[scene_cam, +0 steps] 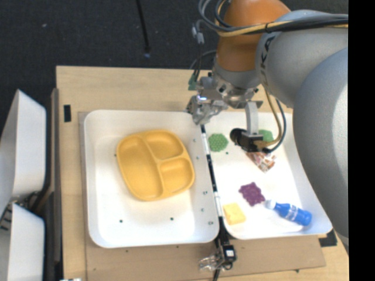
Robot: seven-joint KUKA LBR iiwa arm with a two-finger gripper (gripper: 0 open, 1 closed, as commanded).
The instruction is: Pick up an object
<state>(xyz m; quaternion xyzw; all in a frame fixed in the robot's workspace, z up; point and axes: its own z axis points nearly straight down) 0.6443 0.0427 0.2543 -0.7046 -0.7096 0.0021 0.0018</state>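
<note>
From where I stand, the end effector [201,111] sits over the far end of the rim between the two bins, and I cannot tell whether it is spread or pressed together. A small reddish-white scrap [263,160] is too blurred to identify. In the right white bin [284,180], near its front edge, a blue plastic bottle with a white cap [290,212] lies flat. Its long axis runs left to right, cap pointing towards the soft purple lump [252,192].

Position: fixed above the bench [70,81], fairly near.
Facing: slanted down onto the left-hand bin [102,215] and right-hand bin [287,174].
</note>
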